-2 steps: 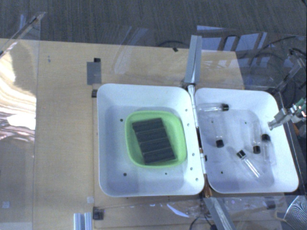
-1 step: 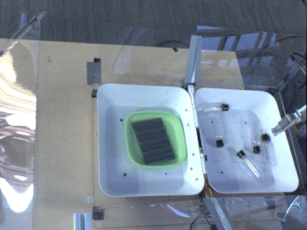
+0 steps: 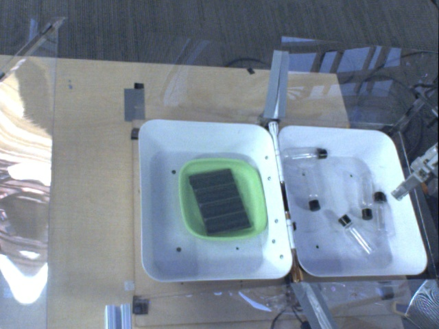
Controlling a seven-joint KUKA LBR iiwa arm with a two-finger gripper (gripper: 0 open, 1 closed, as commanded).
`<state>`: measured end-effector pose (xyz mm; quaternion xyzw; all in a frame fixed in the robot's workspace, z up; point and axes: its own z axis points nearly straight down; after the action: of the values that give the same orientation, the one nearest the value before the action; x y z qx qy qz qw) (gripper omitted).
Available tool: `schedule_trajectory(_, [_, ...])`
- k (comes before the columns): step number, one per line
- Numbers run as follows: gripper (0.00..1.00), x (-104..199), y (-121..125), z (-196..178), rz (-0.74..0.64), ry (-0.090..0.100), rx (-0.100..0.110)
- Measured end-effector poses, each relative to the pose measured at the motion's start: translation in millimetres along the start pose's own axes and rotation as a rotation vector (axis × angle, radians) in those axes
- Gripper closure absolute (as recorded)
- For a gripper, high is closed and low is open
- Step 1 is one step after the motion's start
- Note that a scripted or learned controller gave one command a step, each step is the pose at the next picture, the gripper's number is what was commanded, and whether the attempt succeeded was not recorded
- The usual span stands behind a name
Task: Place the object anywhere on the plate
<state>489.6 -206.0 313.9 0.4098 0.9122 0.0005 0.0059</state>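
A green square plate [image 3: 187, 187] sits in the middle of the left white bin [image 3: 152, 204]. A dark grey ribbed block [image 3: 219, 201] lies flat on the plate, turned slightly off square, well inside the rim. My gripper [image 3: 413, 180] pokes in from the right edge, above the right rim of the right bin [image 3: 405, 256]. It is far from the plate and touches nothing that I can make out. Its tip hangs near a black-capped vial [image 3: 379, 197].
Several clear vials with black caps lie scattered in the right bin, among them one at the back [image 3: 320, 154] and one near the middle [image 3: 313, 204]. A grey metal post [image 3: 277, 91] stands behind the seam between the bins. Wooden benchtop [image 3: 82, 184] stretches to the left.
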Motion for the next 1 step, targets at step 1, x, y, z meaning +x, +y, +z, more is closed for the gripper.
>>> schedule_trajectory(1, [0.00,23.6,21.0,17.9,0.021,0.001,0.000])
